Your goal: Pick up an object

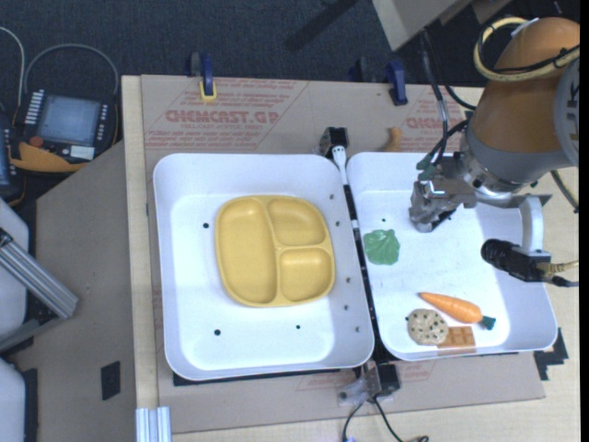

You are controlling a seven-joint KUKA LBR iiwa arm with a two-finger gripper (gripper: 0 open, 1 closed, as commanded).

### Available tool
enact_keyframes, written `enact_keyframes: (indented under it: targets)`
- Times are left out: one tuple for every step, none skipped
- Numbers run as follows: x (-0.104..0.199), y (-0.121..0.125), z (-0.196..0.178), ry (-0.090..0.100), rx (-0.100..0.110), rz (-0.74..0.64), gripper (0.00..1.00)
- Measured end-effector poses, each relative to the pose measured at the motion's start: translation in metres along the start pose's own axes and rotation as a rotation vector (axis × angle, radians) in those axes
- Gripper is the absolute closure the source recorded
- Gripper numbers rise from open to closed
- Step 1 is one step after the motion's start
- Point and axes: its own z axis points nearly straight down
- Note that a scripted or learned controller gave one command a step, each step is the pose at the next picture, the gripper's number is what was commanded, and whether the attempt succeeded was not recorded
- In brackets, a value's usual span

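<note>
Dark carpet surrounded the bench, and a sheet of brown cardboard [276,109] printed with red lettering lay under both white bins. From my remote seat I saw the gripper [431,212] hanging over the upper part of the right bin [525,334], grey arm and orange band rising behind it toward the frame's right. Whether its fingers stood wide or narrow I could not tell; they were a dark tangle from this angle, and I saw nothing between them.

The nearest candidate was the green leafy piece [381,247], which sat just below the gripper and a little to its left, close to the wall dividing the two bins. It was a roughly round lump with no clear long axis, so I judged the wrist angle mattered little; a short move down and left would put the fingers over it. Farther below lay the carrot [451,307], its long axis running left to right with the green tip on the right, and beneath that the cookie [424,325] touching a brown cracker [457,337].

Well off to the gripper's left, in the left bin [184,339], sat a yellow divided plate [274,249].
</note>
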Motion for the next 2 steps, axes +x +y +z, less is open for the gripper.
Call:
enact_keyframes:
  targets:
    - [0.05,-0.001,0.002,0.0,0.002,0.0,1.0]
    - [0.105,-0.013,0.002,0.001,0.004,-0.001,1.0]
